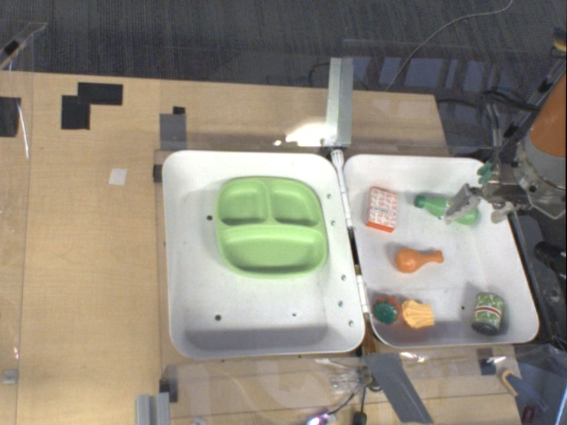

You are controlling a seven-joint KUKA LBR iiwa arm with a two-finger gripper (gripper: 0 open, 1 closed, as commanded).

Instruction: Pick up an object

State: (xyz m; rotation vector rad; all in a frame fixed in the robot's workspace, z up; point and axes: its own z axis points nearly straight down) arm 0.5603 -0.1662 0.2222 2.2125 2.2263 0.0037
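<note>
Five toys in the right bin (523, 273) (one green bottle (436, 204) beside the gripper (467, 204), grip unclear).

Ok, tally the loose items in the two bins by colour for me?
Green: 4, the divided tray, the bottle by the gripper, the can, a small round piece
Orange: 1, gourd-shaped toy
Yellow: 1, chunk
Red and white: 1, box
Total: 7

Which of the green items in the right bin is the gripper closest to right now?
The green bottle lying at the bin's far edge, right by the gripper. The green can stands in the near corner.
</note>
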